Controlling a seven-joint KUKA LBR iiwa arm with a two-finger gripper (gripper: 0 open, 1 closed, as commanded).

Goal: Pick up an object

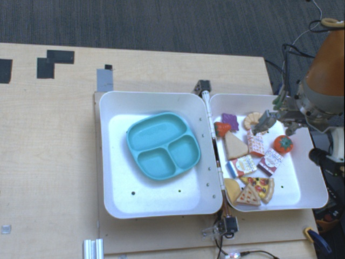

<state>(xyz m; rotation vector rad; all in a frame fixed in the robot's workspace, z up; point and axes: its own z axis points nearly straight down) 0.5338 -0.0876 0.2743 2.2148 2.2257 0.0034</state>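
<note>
The right bin (310, 196) holds several toy foods: a purple piece (230, 121), a red piece (221, 128), a tan ring (250, 121), a beige wedge (235, 145), a red-and-white carton (256, 143), a tomato (282, 143), small packets (271, 161) and pizza slices (253, 190). My gripper (278, 126) hangs over the back of this bin, just above the carton and the tomato. Its grey fingers (262, 122) stand spread and open, and nothing sits between them.
A blue divided plate (163, 145) lies in the left bin (116, 198). A black clamp (202, 86) sits at the back where the bins meet, and cables (223, 228) hang at the front. The arm's orange band (329, 63) rises at the right.
</note>
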